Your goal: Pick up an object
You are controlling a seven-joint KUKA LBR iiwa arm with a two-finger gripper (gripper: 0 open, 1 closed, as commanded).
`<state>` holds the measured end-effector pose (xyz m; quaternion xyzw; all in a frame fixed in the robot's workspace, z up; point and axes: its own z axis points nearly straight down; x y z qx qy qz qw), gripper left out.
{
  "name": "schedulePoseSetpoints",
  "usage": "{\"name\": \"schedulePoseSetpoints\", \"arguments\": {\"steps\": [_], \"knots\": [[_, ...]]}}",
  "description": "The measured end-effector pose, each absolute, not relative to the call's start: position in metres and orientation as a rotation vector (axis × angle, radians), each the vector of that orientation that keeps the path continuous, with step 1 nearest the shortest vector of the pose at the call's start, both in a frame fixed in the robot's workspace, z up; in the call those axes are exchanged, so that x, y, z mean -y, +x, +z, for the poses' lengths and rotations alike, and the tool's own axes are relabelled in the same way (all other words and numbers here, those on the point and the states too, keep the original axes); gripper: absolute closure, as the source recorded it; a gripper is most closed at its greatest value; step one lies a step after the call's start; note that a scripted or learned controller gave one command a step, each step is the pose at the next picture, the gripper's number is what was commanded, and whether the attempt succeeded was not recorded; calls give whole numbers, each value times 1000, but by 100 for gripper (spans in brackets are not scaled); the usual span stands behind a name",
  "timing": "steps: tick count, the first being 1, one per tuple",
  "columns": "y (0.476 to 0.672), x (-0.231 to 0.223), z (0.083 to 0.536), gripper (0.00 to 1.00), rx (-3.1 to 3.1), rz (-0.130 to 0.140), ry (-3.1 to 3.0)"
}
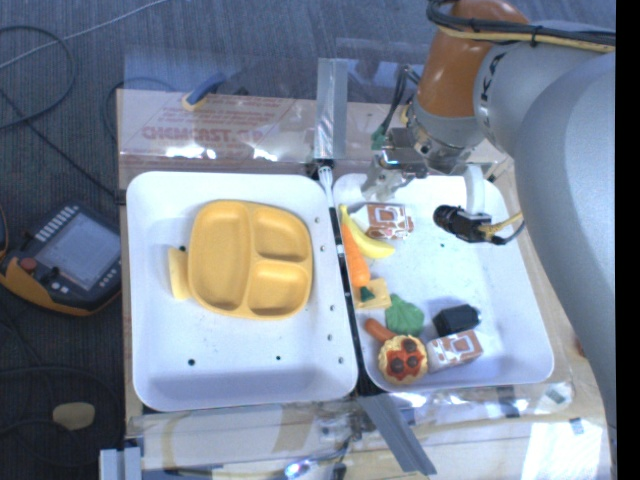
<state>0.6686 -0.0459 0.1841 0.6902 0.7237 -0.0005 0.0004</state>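
The left bin (150, 368) carries a yellow divided plate (250, 258) with a pale yellow slab (177, 273) tucked beside and partly under its left edge. The right bin (520, 308) holds the small toys, any of which would serve as the thing to lift.

The tool (388, 180) hangs over the far left corner of the right bin, just above the banana (365, 240) and the small carton (388, 222) with red and white print. Whether it is released or clenched I cannot tell; nothing shows between its parts.

Going down in size, the banana looks like light, smooth plastic, curved and likely to slip, so a hold across its middle seems best. The carrot (357, 258) is thin and stiff and lies hard against the bin wall, which would crowd one side of a grasp. The second carton (456, 349), near the front, looks light with flat sides, an easy grip across its short width. The round pizza-like toy (402, 358) touches that carton and is wide and flat, so awkward. The green leafy piece (404, 314) may be soft. The black block (455, 318) is small and stands apart, clear to approach.

On the cardboard (215, 128) behind the left bin, red lettering shows under glossy film, too blurred to read. The cartons' print is also illegible.
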Motion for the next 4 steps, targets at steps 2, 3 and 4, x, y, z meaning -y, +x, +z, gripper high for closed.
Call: {"name": "schedulePoseSetpoints", "arguments": {"steps": [2,3,4], "knots": [[578,80,183,100,-2466,-1,1950],[654,22,183,100,-2111,-6,2327],[534,60,232,100,-2208,-5,2236]]}}
